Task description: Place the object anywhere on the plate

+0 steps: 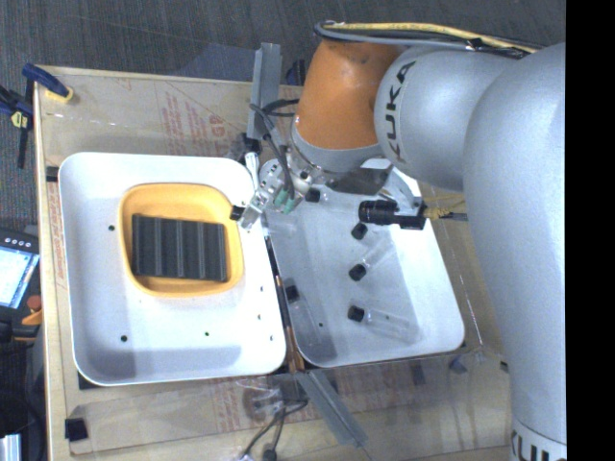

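wooden bench [144, 99] with two white bins [96, 325] [432, 305] side by side

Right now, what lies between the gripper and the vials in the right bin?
Bare white floor of the right bin separates the gripper from the vials.

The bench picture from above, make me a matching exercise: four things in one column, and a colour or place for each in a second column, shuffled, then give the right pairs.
Things:
1. plate
2. clear tubes with black caps
3. wrist band
4. gripper

Descriptions:
A. orange
B. lying in the right bin
C. yellow rim, dark ridged centre, in the left bin
D. near the edge where the two bins meet

Pairs: 1-C, 2-B, 3-A, 4-D
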Robot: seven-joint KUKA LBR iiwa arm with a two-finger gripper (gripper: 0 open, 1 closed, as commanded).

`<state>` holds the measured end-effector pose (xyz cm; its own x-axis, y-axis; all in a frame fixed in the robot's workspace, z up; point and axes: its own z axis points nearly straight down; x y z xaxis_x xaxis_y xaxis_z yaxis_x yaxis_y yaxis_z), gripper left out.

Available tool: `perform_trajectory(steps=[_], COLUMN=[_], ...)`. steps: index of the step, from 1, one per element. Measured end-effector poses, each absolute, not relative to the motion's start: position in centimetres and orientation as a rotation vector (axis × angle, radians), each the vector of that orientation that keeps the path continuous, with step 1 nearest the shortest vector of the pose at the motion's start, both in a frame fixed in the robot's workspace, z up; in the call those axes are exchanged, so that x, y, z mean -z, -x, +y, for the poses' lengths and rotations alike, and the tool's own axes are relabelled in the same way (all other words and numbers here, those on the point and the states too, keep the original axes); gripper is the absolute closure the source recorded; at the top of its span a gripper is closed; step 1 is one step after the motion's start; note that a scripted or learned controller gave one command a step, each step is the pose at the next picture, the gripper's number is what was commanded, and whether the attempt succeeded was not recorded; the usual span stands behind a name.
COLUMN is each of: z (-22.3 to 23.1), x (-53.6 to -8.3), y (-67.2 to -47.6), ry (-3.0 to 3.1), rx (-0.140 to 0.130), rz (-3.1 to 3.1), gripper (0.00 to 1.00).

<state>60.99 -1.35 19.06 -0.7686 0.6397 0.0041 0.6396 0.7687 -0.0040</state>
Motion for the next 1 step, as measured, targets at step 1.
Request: perform_trajectory(steps=[1], z=[-1.36], x=[-19.07], y=[-61.0], ry=[1.067], rx=[-0.004], rz=[-2.95], gripper=[0.0])
